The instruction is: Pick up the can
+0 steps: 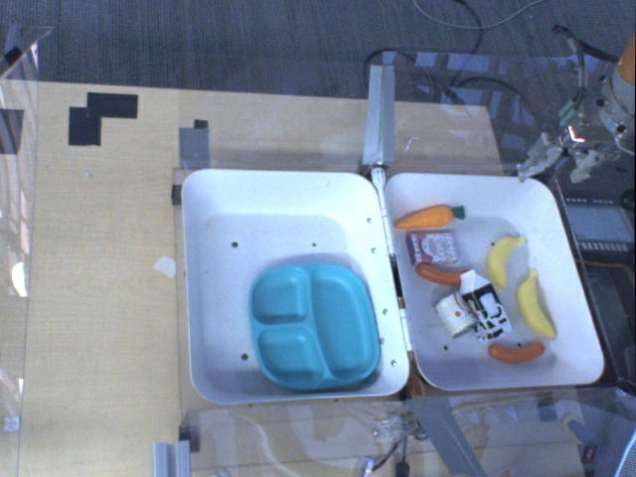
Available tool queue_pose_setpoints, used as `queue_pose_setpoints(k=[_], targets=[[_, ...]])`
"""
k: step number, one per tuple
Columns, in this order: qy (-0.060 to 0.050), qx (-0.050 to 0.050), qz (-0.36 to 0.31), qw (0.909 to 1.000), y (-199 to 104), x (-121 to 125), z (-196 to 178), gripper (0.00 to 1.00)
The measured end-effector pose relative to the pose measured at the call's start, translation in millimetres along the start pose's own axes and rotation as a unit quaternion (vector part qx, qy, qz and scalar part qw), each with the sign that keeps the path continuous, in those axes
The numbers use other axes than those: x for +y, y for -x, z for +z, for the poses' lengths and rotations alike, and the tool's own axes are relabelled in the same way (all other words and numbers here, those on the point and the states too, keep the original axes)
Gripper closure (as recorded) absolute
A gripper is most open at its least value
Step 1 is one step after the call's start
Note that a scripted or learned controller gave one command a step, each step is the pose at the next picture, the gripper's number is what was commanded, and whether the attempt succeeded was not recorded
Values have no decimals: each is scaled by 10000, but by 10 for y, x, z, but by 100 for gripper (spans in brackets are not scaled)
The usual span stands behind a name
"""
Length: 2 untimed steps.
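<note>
Up at the right edge of the view, the claw (566, 150) hangs outside the bins, just past the far right corner of the right bin (566, 229); whether it is spread or pressed together I cannot tell. The can (457, 313), white and lying on its side, rests well apart from the claw, in the near middle of the right bin, touching a black-and-white box (488, 309). Around it lie a carrot (429, 217), a dark packet (437, 247), two bananas (504, 258) and two sausages (516, 351). The left bin (214, 212) holds a blue divided tray (312, 324) on the pale worktop (89, 266).
</note>
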<state>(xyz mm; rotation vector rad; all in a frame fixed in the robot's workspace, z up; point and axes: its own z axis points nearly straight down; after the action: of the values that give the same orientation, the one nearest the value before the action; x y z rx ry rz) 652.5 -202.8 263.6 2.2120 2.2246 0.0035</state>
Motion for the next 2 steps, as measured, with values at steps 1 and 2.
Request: queue_pose_setpoints(k=[1,2], targets=[[5,-5,-720,9974,12,-110,-89,0],[2,2,-1587,9873,20,-450,1066,0]])
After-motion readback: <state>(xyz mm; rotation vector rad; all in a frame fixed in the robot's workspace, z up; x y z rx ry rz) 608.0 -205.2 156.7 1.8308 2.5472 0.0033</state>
